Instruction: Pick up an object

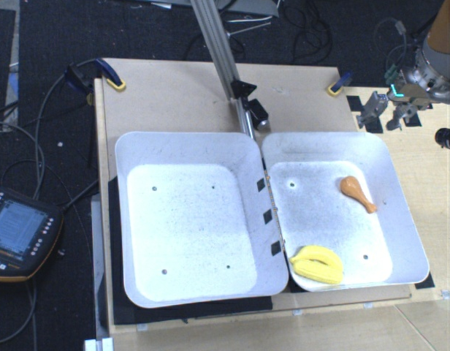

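1. Banana (317, 264) lies at near edge of right bin (400, 196); orange drumstick-shaped toy (356, 192) sits farther back.
2. Left bin (137, 167) beside it, both on tan bench (181, 101); dark floor, cables beyond.
3. My gripper (389, 113) hangs off the bin's far right corner, well apart from both, holding nothing; fingers too small to read.

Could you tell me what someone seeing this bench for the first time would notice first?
Two bright toys in the right bin stand out: a yellow banana near its front edge and an orange drumstick-shaped toy toward its back right. The left bin lies beside it, a slanted metal rail runs down between them, and the gripper sits past the right bin's far corner.
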Controlling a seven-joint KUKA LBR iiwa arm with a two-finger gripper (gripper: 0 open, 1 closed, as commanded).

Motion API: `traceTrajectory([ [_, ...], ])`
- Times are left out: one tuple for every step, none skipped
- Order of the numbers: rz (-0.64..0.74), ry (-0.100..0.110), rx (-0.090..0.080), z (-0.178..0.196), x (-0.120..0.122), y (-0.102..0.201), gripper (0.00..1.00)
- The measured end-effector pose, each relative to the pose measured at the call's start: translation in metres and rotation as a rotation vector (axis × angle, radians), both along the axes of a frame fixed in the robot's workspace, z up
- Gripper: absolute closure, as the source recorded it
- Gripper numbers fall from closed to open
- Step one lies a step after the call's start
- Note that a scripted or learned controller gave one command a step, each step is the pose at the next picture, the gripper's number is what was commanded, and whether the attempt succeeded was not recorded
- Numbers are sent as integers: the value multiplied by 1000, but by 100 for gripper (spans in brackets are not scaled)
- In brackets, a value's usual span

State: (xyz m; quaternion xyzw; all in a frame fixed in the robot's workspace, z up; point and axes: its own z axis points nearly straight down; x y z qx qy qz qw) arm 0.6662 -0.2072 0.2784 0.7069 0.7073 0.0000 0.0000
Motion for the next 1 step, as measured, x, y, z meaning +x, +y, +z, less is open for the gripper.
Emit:
traceTrajectory([
  [0, 0, 0, 0, 0, 0, 0],
])
